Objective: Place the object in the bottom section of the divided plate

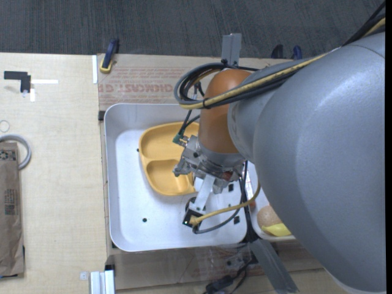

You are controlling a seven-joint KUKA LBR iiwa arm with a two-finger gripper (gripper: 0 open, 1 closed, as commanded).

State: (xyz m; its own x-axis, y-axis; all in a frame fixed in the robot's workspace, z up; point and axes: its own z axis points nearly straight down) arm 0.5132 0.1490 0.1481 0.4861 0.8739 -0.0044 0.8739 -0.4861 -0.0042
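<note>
A brown paper bag (9, 207) lies left of the white bin (125, 225).

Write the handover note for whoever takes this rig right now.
Tool: over the right part of the yellow divided plate, which sits in the left bin. The wrist hides whether it holds anything.
Things: a pale round item and a yellow item lie in the right bin, beside the arm.
Done: no placement can be confirmed.
Left: get the object into the plate's bottom section.
</note>
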